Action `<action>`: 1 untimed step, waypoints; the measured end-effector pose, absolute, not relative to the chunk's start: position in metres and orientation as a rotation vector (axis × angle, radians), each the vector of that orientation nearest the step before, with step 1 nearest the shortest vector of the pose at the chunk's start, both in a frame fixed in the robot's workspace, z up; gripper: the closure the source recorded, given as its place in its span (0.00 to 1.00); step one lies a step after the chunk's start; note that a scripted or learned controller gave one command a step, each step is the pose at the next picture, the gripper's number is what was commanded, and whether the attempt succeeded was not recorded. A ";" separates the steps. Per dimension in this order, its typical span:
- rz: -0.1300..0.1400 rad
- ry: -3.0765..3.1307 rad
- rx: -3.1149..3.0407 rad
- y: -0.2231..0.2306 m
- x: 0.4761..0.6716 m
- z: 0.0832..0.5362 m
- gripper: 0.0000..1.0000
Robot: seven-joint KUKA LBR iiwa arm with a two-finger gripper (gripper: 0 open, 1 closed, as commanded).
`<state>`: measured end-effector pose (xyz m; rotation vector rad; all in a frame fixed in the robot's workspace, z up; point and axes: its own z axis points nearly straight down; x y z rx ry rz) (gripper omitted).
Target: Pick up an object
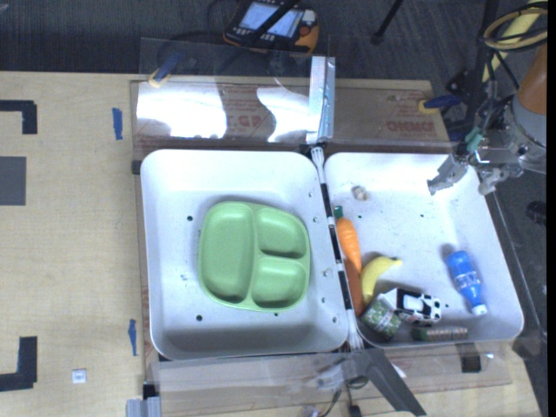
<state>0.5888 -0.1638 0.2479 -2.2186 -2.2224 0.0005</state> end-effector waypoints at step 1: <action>0.000 -2.161 -2.280 -0.214 0.540 0.138 0.00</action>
